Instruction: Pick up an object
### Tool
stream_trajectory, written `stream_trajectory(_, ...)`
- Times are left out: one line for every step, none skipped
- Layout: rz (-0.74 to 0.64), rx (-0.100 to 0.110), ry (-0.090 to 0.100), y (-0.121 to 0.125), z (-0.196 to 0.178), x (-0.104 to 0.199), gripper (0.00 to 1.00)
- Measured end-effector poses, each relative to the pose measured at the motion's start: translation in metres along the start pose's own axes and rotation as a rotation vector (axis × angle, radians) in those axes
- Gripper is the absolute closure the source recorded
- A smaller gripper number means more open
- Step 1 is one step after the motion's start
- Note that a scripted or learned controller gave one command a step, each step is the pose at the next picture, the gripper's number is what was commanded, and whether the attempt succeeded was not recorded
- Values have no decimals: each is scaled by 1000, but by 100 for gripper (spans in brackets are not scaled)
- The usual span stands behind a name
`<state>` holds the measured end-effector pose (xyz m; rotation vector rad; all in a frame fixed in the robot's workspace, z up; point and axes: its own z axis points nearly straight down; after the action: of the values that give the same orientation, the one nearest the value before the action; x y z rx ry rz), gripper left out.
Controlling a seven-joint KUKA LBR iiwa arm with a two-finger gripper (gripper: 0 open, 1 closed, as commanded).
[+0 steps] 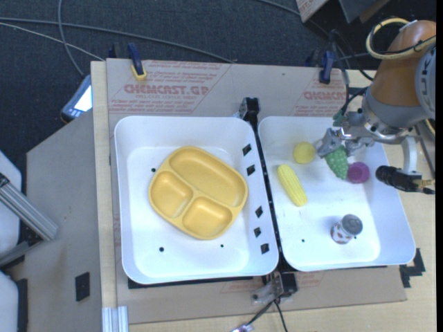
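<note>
camera view: arm (401, 68) in over the right bin (387, 247), jaws (337, 146) sitting right at the green grapes (338, 163).

the grape bunch is in the upper part of the right bin, touching the metal jaws from below, but honestly can't tell if they're spread or pinching it, it's too small and cluttered there. just beside the grapes there's a purple thing (358, 172), a yellow ball-ish fruit (303, 152) to the left, a corn cob (292, 185) lower down, and a small grey object (345, 228) near the front. left bin (131, 206) has a yellow divided tray (198, 191). both bins on the table (173, 88).
</note>
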<state>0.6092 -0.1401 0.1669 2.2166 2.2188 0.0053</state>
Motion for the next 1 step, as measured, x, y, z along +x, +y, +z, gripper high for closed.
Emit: stream_trajectory(-1, -1, 0, 2, -55, 0, 100)
